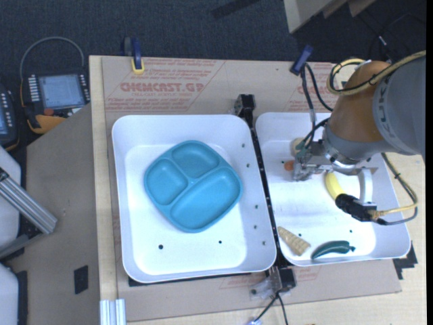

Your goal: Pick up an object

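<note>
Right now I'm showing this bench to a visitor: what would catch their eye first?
First the big blue divided plate, lying in the middle of the left bin. Next the grey and orange arm, reaching from the right over the right bin, its gripper low near a small orange thing there. Along that bin's near side lie a banana, a teal piece and a tan cone.

R bin's mid floor clear; banana beside arm.

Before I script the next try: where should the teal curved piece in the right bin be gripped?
Grip the teal curved piece at mid-length, across its narrow width, coming straight down. It lies flat near the right bin's front wall, apart from the tan cone-like piece.
</note>
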Action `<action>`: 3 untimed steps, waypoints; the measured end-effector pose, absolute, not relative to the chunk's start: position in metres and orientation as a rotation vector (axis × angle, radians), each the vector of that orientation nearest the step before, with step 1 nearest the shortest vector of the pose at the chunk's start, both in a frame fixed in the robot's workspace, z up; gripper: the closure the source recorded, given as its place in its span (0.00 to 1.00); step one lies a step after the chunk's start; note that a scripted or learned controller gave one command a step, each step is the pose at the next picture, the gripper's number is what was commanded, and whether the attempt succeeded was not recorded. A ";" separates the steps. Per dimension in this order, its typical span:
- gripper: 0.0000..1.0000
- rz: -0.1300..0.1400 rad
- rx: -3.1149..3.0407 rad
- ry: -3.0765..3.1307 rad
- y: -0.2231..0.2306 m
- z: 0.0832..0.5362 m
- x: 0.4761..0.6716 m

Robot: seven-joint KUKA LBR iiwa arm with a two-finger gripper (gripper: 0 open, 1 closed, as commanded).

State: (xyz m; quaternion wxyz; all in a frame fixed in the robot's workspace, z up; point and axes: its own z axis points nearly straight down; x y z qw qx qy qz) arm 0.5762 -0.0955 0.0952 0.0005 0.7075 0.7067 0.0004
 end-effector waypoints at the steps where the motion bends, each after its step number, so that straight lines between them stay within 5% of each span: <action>1: 1.00 0.002 2.221 2.218 -0.097 0.150 0.567; 3: 1.00 0.004 2.217 2.220 -0.093 0.237 0.571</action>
